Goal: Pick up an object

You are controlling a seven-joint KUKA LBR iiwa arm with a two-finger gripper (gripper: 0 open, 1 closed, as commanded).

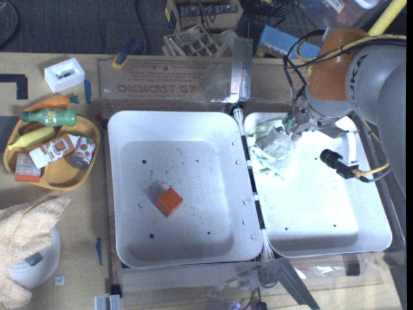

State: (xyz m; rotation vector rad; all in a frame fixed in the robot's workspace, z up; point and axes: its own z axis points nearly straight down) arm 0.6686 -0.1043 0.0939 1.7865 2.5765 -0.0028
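End effector (282,136) blurs into the right bin's (335,237) glare; cannot tell its grip. Orange block (170,201) sits apart.

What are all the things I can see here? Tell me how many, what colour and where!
Block: one, orange, in the left bin.
Bins: two, white, side by side on the bench.
Clear crumpled thing: one, see-through, top left corner of the right bin.
Bowl: one, tan, far left, holding toy food.
Bottle: one, green, atop the bowl.
Small box: one, white, upper left.
Cloth: one, pale orange, lower left.
Arm: one, grey with orange band, right.
Gripper: one, over the clear thing.
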